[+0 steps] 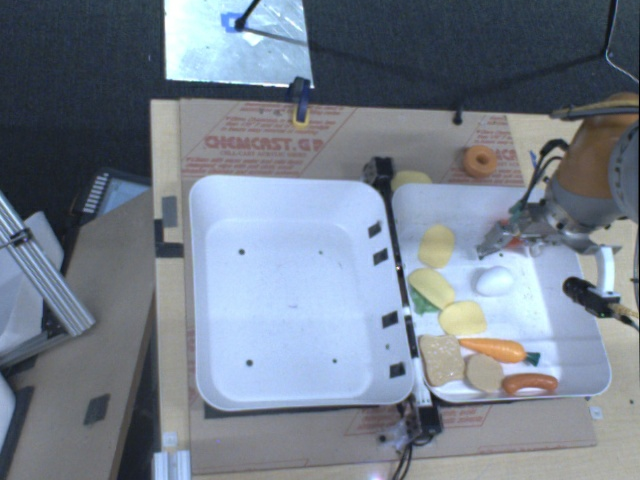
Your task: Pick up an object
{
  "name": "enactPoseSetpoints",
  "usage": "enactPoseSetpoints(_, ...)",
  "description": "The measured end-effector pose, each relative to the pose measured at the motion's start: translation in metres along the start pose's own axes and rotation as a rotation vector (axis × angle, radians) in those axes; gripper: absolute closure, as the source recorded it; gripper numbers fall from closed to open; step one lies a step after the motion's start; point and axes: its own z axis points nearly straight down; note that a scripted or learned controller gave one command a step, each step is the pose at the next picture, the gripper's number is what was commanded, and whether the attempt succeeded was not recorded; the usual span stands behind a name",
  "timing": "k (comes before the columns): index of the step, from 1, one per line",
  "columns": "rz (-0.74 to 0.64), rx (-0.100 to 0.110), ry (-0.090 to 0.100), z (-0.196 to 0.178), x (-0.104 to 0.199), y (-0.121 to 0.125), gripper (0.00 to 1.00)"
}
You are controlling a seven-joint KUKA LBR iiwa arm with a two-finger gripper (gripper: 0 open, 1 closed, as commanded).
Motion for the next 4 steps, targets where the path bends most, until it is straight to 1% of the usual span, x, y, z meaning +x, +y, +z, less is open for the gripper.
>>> enactPoseSetpoints(1, -0.005, -0.006, -0.003, -0.012, 0.002, 0.002, 1.00)
enactPoseSetpoints(2, 0.003, 0.006, -0.001, 0.002, 0.001, -0.081, 1.00)
enactPoseSetpoints(3, -0.004, -0.019, -0.009, -0.156, 0.001, -0.084, 1.00)
enactPoseSetpoints(4, 0.001, 0.004, -0.001, -0.111, 0.011, -0.139, 1.00)
